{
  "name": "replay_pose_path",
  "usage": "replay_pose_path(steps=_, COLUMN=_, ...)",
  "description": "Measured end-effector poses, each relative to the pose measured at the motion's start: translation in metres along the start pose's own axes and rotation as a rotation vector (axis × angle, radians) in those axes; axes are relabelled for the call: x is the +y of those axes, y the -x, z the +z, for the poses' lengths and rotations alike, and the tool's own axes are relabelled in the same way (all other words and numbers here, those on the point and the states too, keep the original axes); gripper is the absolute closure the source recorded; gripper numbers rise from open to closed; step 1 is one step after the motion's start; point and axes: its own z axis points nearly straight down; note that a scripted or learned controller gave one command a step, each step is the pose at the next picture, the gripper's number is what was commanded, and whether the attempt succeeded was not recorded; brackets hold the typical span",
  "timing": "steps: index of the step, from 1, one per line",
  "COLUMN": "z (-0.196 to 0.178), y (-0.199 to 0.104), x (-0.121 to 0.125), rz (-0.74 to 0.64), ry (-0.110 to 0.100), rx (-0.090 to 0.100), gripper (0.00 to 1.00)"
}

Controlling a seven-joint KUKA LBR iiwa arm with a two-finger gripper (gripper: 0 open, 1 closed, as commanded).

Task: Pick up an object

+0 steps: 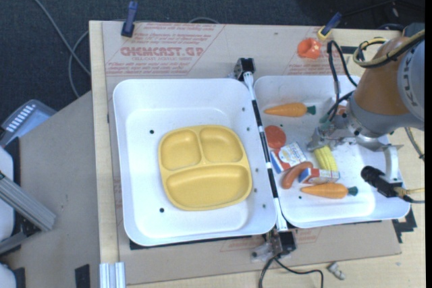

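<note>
1. Carrots, two: one [325, 191] near the right bin's [337, 212] front wall, one [289, 110] toward its back.
2. Corn cob [327, 159], one, mid-bin, just beside the gripper [322, 139]; grip state cannot be told.
3. Sausage [295, 174], one; red disc [275, 137], one.
4. Yellow divided plate [204, 166], one, in the left bin [135, 145].
</note>
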Motion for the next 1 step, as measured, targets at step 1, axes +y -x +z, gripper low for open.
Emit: replay_pose_path(steps=1, z=-0.1109, y=-0.0678, x=0.0326, rz=0.0, ry=0.001, rx=0.0, gripper=1.0)
